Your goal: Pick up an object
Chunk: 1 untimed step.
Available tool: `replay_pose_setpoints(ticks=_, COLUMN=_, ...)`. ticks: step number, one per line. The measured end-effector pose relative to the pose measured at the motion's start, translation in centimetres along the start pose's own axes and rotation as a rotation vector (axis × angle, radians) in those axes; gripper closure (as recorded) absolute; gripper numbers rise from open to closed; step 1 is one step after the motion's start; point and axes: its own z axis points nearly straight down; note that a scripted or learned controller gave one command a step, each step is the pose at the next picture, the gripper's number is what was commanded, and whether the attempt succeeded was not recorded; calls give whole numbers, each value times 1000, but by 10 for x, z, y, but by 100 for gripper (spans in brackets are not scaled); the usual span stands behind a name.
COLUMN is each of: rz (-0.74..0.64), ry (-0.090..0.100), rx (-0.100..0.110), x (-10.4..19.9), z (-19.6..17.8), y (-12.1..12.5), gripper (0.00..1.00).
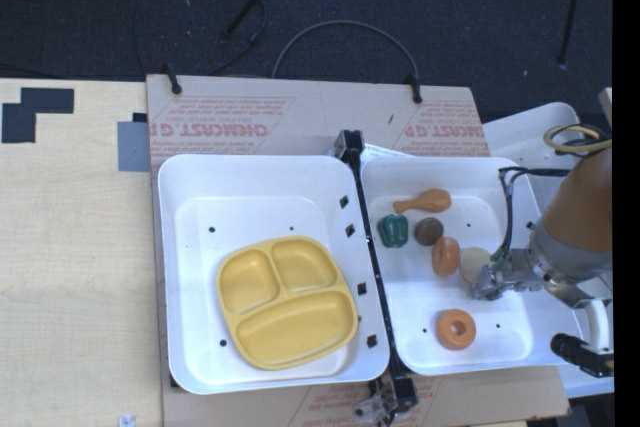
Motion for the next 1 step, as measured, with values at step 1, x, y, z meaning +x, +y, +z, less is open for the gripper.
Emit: replay_pose_setpoints(ticks=1, rz=-4, ry=-2, rx=-3, x=-5, z=-61, y=-2, gripper=100)
